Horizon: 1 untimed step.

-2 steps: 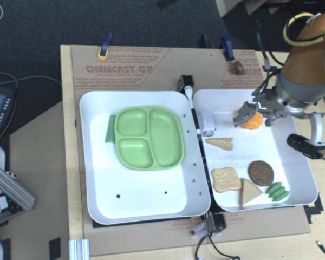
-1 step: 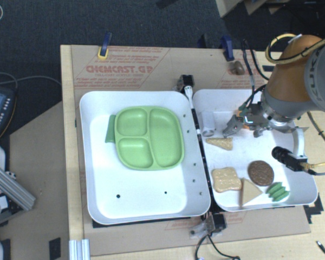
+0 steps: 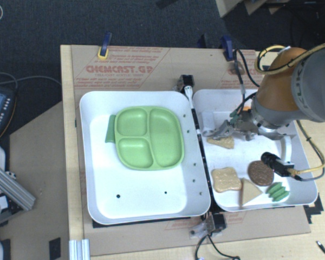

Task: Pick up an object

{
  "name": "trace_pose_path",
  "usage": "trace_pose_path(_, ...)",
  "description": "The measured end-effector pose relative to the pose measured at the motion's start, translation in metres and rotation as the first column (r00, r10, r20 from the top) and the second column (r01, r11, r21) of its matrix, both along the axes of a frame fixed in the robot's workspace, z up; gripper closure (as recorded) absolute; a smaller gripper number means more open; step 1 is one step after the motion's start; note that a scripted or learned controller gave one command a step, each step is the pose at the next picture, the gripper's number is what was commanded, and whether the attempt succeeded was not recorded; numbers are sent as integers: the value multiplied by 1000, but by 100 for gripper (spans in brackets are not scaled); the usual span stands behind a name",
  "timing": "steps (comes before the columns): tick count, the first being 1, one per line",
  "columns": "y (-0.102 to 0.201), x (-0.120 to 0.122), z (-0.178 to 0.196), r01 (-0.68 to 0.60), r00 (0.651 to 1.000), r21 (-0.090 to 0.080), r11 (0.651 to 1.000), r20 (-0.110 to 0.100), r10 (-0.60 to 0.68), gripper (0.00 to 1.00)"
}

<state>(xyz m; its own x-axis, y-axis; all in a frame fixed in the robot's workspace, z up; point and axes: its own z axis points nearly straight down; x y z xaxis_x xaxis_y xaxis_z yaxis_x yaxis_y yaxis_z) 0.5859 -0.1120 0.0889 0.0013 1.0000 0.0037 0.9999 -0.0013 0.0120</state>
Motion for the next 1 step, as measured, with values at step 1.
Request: trace_pose_path(1,-1,1,13,0,1000,-4,1000,6,0,100)
